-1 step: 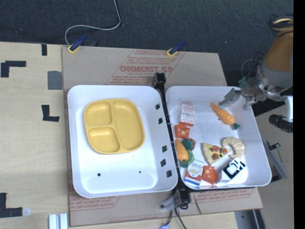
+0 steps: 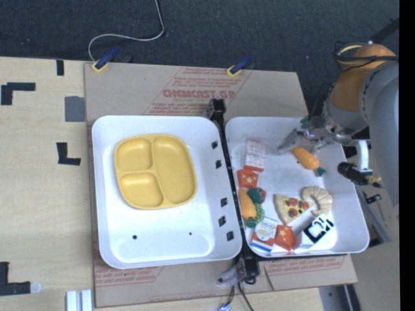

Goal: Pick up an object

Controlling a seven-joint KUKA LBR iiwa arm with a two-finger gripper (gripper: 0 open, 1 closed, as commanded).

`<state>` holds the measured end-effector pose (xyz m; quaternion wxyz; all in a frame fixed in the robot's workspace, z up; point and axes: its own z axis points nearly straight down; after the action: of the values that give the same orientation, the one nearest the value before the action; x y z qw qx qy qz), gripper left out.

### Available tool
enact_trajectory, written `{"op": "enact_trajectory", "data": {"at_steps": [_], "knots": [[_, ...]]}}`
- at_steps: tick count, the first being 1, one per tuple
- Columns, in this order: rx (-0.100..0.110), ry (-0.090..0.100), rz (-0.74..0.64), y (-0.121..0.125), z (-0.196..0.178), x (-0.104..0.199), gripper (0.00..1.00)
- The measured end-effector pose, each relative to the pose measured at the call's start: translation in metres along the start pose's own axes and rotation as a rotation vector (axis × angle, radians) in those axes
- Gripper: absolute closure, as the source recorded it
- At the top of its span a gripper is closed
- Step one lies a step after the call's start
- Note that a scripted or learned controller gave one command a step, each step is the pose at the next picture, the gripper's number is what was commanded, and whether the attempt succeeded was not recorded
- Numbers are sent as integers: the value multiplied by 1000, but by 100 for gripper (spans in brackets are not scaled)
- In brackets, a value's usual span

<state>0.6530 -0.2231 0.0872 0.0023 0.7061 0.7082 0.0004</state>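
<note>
My gripper (image 2: 305,146) hangs over the far part of the right bin (image 2: 350,193), open, its fingers spread to either side. Just below it an orange carrot-shaped toy (image 2: 307,158) lies slanted on the bin floor; nothing sits between the fingers. Other toys lie nearer the front: a pizza slice (image 2: 292,207), a beige croissant (image 2: 318,198), a white and red packet (image 2: 254,153), an orange and green piece (image 2: 250,203) and a red piece (image 2: 284,237).
The left bin (image 2: 110,232) holds a yellow divided plate (image 2: 155,172). A black and white tag (image 2: 319,227) lies at the right bin's front. The black divider (image 2: 224,173) runs between the bins. The arm (image 2: 363,89) enters from the right.
</note>
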Motion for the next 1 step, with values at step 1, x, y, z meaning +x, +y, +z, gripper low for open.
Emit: {"op": "enact_trajectory", "data": {"at_steps": [1], "knots": [[-2, -5, -2, 0, -10, -1, 100]]}}
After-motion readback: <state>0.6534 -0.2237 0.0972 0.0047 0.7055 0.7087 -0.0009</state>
